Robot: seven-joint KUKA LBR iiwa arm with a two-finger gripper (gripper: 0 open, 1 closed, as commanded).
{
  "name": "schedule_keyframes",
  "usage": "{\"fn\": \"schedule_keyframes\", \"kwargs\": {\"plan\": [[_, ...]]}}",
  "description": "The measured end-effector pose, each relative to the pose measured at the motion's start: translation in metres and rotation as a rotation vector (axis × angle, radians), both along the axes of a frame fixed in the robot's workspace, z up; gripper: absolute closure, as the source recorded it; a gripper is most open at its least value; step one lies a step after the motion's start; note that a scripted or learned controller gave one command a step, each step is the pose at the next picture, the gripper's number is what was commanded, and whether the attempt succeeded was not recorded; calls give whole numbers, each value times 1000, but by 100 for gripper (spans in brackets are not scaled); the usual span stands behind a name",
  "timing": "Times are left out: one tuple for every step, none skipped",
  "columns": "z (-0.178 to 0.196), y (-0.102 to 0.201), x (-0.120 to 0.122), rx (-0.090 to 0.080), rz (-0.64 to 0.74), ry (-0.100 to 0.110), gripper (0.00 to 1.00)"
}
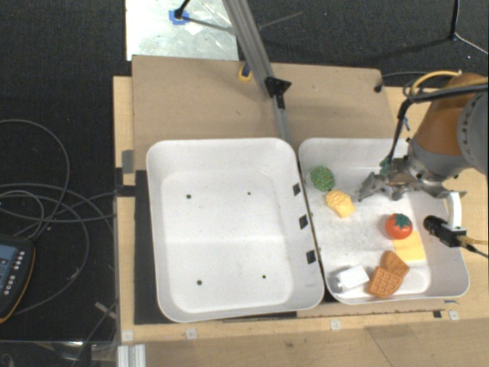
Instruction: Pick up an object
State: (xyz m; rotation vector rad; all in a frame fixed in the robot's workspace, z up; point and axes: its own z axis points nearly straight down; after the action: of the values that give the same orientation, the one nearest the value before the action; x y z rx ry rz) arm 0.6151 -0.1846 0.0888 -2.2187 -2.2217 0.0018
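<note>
White bins (221,155) hold a green ball (322,178), red tomato (398,225) and brown waffle (386,274).

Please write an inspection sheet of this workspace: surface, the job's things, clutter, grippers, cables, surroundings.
Surface: brown bench bearing a left white bin and a right white bin side by side.
Job's things: in the right bin, a green lumpy toy, a yellow corn-like piece, a red tomato touching a yellow block, a brown waffle and a small white block.
Clutter: nothing seen.
Grippers: gripper low over the right bin, beside the corn-like piece; nothing seen between the jaws.
Cables: loose cables on the floor at left; a yellow cable by the arm.
Surroundings: dark carpet, grey tripod leg, handheld pendant at left.
</note>
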Motion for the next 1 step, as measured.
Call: {"fn": "schedule_keyframes", "kwargs": {"plan": [[14,-1,2,-1,0,-6,100]]}}
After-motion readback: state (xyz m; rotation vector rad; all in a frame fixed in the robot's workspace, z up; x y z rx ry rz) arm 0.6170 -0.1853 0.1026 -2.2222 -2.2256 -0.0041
